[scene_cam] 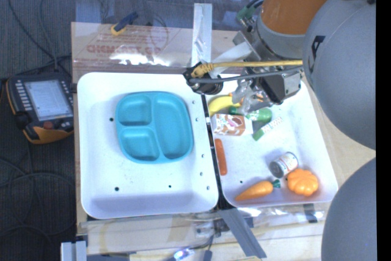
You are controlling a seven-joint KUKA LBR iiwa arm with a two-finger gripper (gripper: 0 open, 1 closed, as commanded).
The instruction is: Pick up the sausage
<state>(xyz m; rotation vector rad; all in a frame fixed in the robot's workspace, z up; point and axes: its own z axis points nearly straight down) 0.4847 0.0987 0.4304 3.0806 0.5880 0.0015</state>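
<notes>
The sausage lies in the right bin, a thin reddish-orange stick pressed along that bin's left wall, just right of the frame's centre, running up and down the picture. The hand hangs over the upper left part of the same bin, above a banana and a green bottle, with an orange-and-white packet just below them; whether it is released or clenched I cannot tell, since the wrist and cables hide its tips, and nothing can be seen held in it. The sausage sits below the hand in the frame, apart from it, with the packet's lower edge close to its top end. The main risk, as I judge it, is the wall: the sausage hugs it so closely that one tip may land on the rim or find no room to slip down on that side, and the closing pinch would then roll the sausage away or miss it. A descent too near the top end could catch the packet instead. The sausage is slim and round, so an off-centre grip could let it pivot and drop. Lower right, a can, a carrot and a small pumpkin lie well clear. The left bin holds a blue divided plate.
</notes>
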